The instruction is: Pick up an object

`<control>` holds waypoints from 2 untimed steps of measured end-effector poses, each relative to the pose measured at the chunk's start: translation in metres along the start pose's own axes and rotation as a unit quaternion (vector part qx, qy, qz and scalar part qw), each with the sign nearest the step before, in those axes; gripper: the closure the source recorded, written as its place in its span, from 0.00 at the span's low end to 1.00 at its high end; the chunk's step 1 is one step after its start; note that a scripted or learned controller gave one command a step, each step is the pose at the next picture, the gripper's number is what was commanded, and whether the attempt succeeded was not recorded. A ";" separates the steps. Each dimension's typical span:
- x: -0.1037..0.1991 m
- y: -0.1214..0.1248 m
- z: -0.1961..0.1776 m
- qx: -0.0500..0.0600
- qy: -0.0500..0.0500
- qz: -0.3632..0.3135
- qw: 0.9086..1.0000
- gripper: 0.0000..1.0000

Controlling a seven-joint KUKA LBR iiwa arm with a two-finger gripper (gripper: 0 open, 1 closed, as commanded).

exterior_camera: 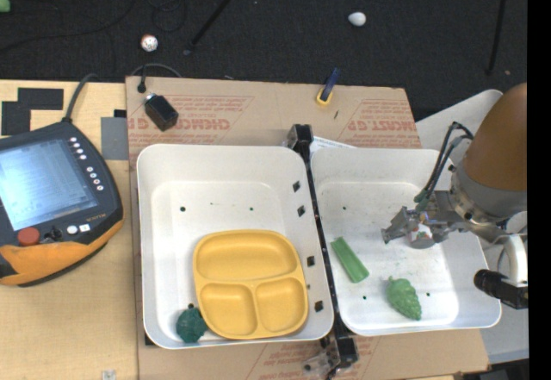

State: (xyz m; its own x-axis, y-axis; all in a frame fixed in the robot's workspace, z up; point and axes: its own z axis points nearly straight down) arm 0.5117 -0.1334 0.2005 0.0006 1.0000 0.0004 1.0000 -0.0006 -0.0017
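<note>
Cardboard-topped bench w/ two white bins; left bin (159,197) holds a yellow tray (250,282) & a dark green lump (190,324). Right bin (379,171) has a green stick (349,258) & a leafy green piece (404,297), both free to grab. Gripper (411,230) hangs just above the floor, near the stick; fingers look spread, nothing between them, prob. lining up a grab.

Bench (52,327) bears cardboard sheet (258,111), two white bins (164,197) side by side, pendant (52,197)
</note>
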 end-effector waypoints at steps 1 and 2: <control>0.077 -0.035 -0.125 -0.006 0.002 -0.004 1.000 0.00; 0.073 -0.036 -0.127 0.001 0.000 0.000 1.000 1.00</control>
State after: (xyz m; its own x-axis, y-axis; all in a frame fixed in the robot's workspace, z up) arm 0.4762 -0.0600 0.3276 0.0001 1.0000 0.0009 1.0000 -0.0001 -0.0036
